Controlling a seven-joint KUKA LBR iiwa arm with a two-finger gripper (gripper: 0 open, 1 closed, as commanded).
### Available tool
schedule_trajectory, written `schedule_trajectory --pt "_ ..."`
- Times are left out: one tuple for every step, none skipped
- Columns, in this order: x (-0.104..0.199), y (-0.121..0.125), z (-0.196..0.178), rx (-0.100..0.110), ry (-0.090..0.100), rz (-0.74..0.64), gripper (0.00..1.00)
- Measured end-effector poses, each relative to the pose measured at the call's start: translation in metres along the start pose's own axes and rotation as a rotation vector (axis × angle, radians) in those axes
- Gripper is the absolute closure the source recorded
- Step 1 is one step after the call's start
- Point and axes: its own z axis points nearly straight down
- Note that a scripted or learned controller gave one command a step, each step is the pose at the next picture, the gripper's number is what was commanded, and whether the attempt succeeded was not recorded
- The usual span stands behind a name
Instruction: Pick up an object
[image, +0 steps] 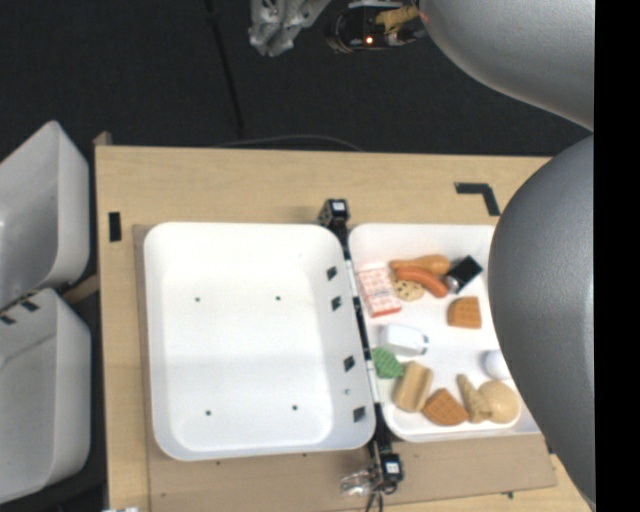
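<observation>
**Toy food lay in the right bin under the arm**

The small toy foods sat in the right white bin (372, 240) at the desk's (120, 320) right side: an orange sausage (422, 274), a tan wedge (463, 313), a round beige bread roll (497, 401). The grey arm (570, 300) overhung that bin's right edge. Whether the gripper was apart or together could not be told. The left white bin (160, 300) lay beside it.

Two white bins (240, 440); about ten small objects (440, 405).

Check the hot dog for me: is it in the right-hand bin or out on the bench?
In the bin. The hot dog lies flat inside the right bin, near its far rim, beside a black block and a cookie.
</observation>
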Motion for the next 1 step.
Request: schedule_trajectory --pt "0.0001 -0.0306 0.1227 0.030 -0.009 0.006 1.00"
